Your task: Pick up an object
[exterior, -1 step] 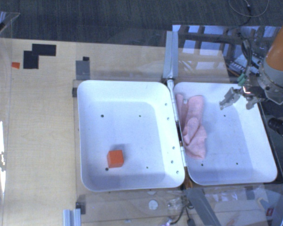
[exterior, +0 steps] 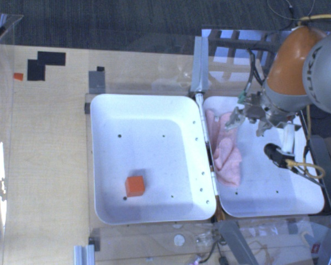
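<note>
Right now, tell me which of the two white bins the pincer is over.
The right bin, the one holding the pink cloth. The pincer hangs above its upper part; the left bin holds an orange block.

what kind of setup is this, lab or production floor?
Most likely a robotics lab bin-picking test cell. Two shallow white bins, the left bin and the right bin, sit on a wooden bench. The arm's end effector hangs over the right bin, beside a pink cloth. Loose cables suggest a test rig.

Left bin open around orange block; pink cloth crowds right bin.
</note>
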### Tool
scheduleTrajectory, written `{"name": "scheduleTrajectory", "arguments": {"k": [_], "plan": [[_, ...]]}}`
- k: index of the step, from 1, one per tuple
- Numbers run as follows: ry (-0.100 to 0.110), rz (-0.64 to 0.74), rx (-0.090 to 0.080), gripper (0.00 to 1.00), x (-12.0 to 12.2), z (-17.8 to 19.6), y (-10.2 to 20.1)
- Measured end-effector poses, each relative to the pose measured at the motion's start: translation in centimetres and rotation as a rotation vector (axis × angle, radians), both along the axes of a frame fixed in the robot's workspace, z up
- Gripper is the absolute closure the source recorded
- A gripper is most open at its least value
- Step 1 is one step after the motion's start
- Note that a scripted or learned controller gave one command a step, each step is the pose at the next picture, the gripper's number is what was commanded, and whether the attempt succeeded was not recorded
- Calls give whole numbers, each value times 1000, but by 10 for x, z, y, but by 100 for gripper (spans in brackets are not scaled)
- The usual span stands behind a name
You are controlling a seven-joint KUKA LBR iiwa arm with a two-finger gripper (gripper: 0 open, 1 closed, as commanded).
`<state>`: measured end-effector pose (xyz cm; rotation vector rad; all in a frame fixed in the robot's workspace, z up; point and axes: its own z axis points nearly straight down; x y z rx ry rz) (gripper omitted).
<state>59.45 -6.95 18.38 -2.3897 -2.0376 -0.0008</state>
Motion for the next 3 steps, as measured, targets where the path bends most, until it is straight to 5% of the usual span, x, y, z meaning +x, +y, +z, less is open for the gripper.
{"name": "scheduleTrajectory", "arguments": {"k": [1, 2, 3], "plan": [[-7, 66, -1, 0, -20, -88, -25], [-13, 139, -3, 0, 62, -94, -21], [-10, 156, -4, 0, 78, -95, -63]]}}
